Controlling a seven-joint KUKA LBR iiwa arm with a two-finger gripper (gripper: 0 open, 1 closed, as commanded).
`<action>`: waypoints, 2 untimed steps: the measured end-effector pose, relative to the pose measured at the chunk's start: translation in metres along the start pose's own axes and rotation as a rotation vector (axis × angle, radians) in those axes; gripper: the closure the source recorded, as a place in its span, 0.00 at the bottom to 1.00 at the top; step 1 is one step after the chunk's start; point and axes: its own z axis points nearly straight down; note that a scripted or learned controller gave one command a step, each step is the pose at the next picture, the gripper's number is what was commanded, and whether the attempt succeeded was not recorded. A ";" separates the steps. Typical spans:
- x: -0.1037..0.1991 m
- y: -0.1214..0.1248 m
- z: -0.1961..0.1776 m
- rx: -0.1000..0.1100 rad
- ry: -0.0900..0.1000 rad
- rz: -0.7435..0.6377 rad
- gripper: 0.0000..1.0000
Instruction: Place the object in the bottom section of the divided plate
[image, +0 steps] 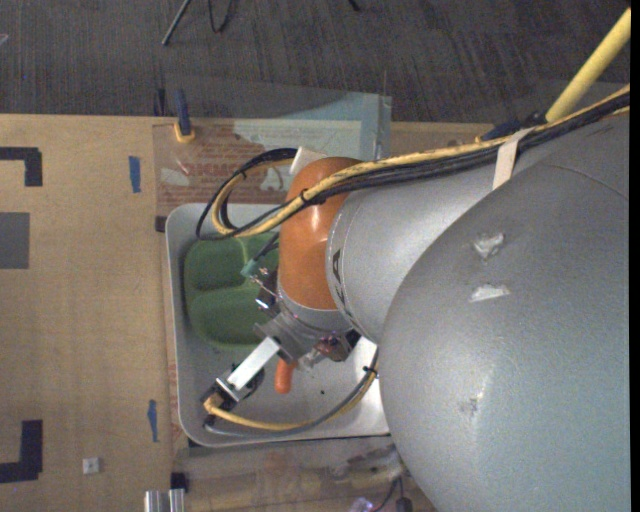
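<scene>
One arm (480, 300) hides much of bin (185, 300); green plate (215, 290) w/ orange object (284, 376) nearby

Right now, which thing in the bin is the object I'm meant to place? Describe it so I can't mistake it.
Find the white bin under the grey arm, with a green plate in its upper half. Just below the arm's wrist, on the bin floor, lies a small orange object, partly covered. It is the one loose orange piece there, far smaller than the orange band on the arm above it.
</scene>
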 end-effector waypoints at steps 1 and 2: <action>0.047 0.034 -0.053 -0.004 0.006 0.292 1.00; 0.102 0.098 -0.072 -0.004 0.005 0.231 1.00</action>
